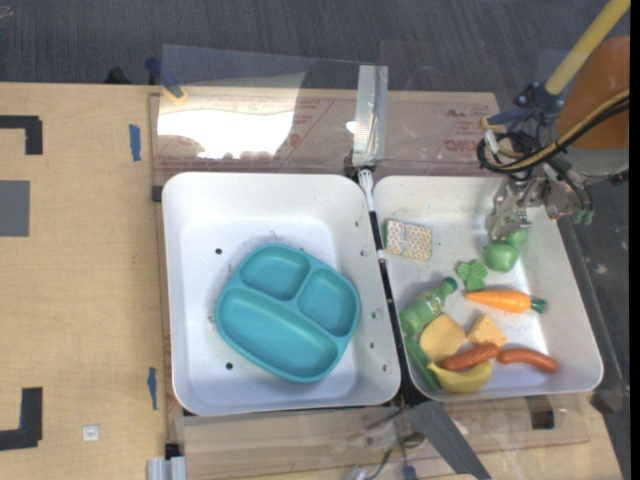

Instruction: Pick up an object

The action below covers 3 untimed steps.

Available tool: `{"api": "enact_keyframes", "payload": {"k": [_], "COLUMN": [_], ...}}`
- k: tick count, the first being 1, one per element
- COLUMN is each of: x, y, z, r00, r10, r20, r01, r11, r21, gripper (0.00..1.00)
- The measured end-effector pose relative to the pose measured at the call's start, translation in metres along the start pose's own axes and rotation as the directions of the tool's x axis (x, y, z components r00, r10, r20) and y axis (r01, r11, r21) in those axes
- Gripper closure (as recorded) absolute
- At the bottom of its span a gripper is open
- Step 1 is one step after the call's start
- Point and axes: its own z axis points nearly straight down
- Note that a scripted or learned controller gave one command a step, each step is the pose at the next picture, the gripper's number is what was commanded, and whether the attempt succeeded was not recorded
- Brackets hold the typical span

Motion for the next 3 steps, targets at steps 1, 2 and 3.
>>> {"api": "enact_keyframes", "payload": {"k": [1,2,3], "x": [0.000,0.025,0.057], "y": [0.002,-0.009,0.107], "z": [0.000,0.029,0.027], "r00": [1.000,1.000,0.998], "r10": [-0.002,-0.028,0.065], "r20": [0.000,-0.001,0.002], "r01": [0.002,0.028,-0.065], "r11": [1.000,1.000,0.998], "r21": [-0.001,-0.001,-0.004], "gripper": [0.00,0.00,0.00]}}
